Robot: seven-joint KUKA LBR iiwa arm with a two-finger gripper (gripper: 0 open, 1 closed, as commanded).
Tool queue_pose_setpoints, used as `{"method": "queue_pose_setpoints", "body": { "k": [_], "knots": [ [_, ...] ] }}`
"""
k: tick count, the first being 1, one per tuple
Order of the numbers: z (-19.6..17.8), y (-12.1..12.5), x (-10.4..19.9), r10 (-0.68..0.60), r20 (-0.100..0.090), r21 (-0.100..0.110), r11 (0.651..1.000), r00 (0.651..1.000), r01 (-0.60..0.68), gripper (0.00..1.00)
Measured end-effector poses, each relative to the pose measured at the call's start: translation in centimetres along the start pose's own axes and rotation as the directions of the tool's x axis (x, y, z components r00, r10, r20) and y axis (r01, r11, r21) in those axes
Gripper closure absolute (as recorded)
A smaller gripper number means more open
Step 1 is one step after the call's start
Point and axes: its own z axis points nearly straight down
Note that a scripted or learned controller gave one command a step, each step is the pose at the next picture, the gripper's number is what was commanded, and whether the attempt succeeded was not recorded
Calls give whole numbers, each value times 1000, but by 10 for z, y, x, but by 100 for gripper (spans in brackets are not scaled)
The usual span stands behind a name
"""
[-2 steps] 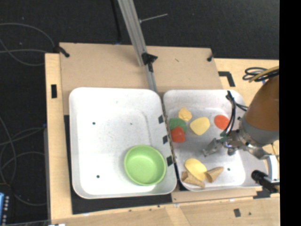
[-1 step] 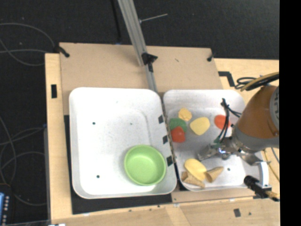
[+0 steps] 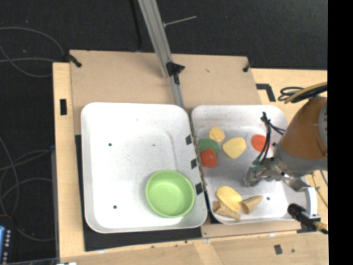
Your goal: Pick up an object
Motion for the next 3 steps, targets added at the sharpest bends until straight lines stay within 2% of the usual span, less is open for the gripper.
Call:
{"method": "queue_pose_setpoints", "body": {
  "k": [3],
  "knots": [
    [-144,-2,-7,-10,3,-3,1000,1000,10,100]
  ]
}}
